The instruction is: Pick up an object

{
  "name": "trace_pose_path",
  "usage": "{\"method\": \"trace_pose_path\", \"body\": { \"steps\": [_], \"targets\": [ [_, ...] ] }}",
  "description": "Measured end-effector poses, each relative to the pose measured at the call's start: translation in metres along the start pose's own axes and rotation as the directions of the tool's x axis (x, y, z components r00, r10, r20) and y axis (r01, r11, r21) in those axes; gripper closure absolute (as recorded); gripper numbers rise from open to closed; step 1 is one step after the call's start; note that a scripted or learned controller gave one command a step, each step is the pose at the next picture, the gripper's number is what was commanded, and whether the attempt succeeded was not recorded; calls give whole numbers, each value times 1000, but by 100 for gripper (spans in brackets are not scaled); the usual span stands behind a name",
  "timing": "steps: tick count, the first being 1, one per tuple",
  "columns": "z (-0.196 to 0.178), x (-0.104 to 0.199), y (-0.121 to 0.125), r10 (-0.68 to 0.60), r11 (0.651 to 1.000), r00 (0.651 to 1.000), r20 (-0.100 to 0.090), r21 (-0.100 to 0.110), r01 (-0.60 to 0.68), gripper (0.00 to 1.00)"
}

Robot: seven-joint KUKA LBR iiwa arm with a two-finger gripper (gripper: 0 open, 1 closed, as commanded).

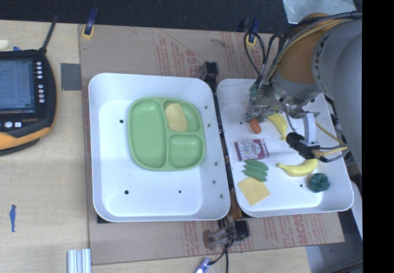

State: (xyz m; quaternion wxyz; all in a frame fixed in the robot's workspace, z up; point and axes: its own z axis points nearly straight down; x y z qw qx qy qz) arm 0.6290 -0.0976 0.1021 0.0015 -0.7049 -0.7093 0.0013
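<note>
The gripper [261, 111] was lowered into the right bin [332, 204], just above a small orange item [255, 125]; whether it was wide or narrow could not be told. Nothing appeared lifted, so grasp and lift seemingly remained. Banana [298, 168] and red packet [251, 150] lay near.

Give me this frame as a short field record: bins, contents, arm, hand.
left bin: holds a green divided plate with a pale yellow item in its upper right compartment
right bin: orange item, small printed packet, green pods, yellow flat square, banana, dark green round item
arm: reaches in from the right, over the right bin's upper part
hand: low over the right bin's upper left, just above the orange item; grasp cannot be judged
bench left: tablet controller
</note>
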Motion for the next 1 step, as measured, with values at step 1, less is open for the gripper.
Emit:
{"method": "trace_pose_path", "body": {
  "steps": [1],
  "targets": [
    [-90,44,-44,2,1000,1000,-1,-2,-2,100]
  ]
}}
